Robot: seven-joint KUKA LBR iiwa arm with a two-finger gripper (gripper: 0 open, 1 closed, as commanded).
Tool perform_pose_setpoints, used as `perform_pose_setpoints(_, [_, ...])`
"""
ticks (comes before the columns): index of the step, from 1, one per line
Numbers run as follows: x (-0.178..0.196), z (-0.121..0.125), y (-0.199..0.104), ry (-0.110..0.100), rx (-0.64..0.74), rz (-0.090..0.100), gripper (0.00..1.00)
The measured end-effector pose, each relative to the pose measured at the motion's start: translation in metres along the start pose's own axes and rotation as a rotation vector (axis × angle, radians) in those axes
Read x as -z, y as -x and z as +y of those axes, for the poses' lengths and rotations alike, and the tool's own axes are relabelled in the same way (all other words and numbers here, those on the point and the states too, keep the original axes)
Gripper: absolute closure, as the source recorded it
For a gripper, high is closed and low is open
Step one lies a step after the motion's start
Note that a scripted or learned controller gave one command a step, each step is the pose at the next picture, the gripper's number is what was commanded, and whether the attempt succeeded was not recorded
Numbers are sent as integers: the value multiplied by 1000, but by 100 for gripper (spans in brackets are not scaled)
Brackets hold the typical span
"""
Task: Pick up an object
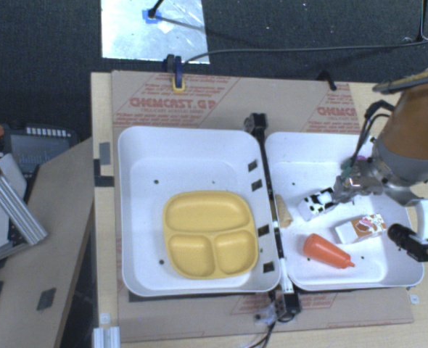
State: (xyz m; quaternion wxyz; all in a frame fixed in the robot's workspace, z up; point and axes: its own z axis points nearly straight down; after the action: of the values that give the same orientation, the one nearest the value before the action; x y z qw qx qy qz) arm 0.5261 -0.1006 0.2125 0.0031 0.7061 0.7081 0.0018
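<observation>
Claw (337, 193) state unclear, beside cow toy (317, 203) | board (172, 101) reads "CHEMCAST"

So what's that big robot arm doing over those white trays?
It is trying to pick something up. Its claw is down in the right bin, right next to a little black-and-white toy. An orange cone-shaped thing and a small carton lie nearby in the same bin. The left bin has a yellow divided plate in it. Nothing is lifted yet, as far as I can see.

gripper (335, 196) beside cow toy (316, 204)
</observation>
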Motion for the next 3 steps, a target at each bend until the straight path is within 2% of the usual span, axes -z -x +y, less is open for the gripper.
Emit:
perform_pose_setpoints(1, [46,2,0,0,2,0,100])
perform_pose_setpoints(2, [33,23,-57,-4,7,4,100])
perform_pose_setpoints(3, [28,38,-97,-4,5,2,100])
